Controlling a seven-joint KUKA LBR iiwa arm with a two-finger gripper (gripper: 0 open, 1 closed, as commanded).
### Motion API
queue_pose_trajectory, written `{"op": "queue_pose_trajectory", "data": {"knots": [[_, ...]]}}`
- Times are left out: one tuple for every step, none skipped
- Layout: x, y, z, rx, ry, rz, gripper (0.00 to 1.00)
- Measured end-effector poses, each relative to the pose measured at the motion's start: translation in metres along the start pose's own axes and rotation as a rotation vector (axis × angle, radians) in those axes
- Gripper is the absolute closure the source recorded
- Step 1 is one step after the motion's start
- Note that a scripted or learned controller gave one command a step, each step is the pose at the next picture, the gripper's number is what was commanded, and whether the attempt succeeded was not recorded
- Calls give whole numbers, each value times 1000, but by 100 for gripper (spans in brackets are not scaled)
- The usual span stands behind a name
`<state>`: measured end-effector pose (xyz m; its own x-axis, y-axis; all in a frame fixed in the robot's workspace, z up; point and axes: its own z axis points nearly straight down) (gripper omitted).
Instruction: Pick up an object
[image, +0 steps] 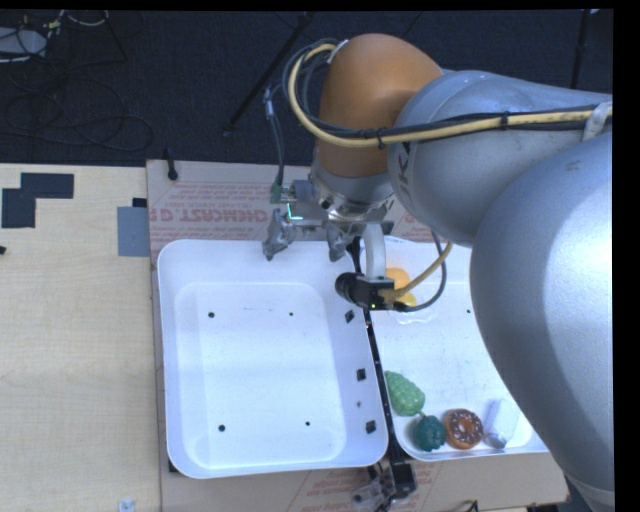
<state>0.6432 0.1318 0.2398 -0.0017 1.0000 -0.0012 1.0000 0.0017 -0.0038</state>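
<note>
My gripper (310, 250) hangs below the orange wrist band, over the back edge of the bins near the divider, and looks open with nothing between its fingers. In the right bin (450, 345) a yellow-orange object (399, 281) lies at the back, partly hidden by the gripper's hardware. A green lumpy object (404, 392), a dark teal ball (430, 433), a brown doughnut-shaped object (463, 428) and a pale whitish object (498, 423) lie along that bin's front edge.
The left bin (168, 300) sits beside the right one, with a black divider strip (375, 370) between them. The large grey arm covers the right bin's far side. Cardboard lies under the bins and light wooden bench to the left.
</note>
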Motion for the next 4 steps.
{"op": "queue_pose_trajectory", "data": {"knots": [[23,-1,161,3,0,-1,0],[-29,4,-27,-19,1,4,0],[23,1,-106,-9,3,-3,0],[103,-17,-237,-15,8,-8,0]]}}
